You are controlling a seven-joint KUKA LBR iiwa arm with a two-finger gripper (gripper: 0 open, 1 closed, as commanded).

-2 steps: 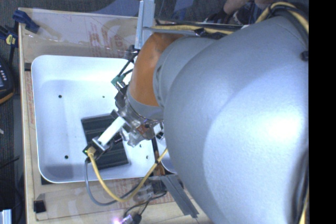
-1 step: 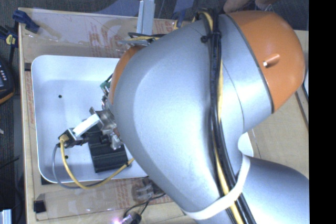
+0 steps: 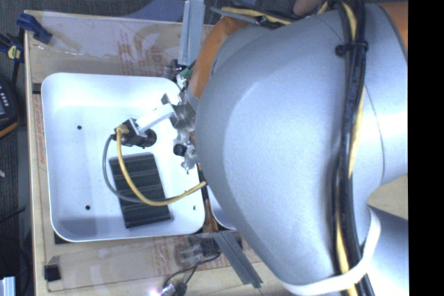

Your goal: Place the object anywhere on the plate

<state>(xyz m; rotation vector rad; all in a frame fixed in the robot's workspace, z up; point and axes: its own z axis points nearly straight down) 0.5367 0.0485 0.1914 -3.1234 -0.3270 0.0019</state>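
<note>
Picking stage: the arm [image 3: 291, 135] looms over the left bin [image 3: 73, 104], and whether it grips anything I cannot tell; next it must close on the black ribbed block [image 3: 143, 192] at five o'clock.

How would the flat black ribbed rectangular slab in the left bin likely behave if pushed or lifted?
The flat black ribbed slab lies flat in the white bin, so it would probably slide, not roll or tip. Its straight edges suggest stiffness. The ridges may aid grip.

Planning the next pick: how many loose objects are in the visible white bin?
1: a black ribbed block lies flat in the white bin, toward its lower edge in the view. The arm covers the other bin, so more may be hidden there.
</note>
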